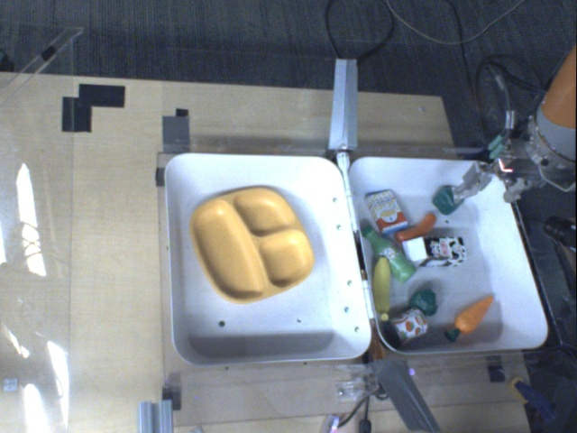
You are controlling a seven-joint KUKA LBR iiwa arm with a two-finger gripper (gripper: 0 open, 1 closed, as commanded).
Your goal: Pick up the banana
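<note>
The banana, a pale yellow-green piece, lies lengthwise along the left wall of the right bin, next to a green bottle. My gripper hangs over the bin's upper right corner, far from the banana. Its fingers are spread and nothing sits between them. One finger points down-left, close to a teal toy. The grey arm with its orange band comes in from the right edge.
The right bin also holds a small carton, a red piece, a cow toy, a green broccoli, a carrot and a little box. A yellow divided plate lies in the left bin.
</note>
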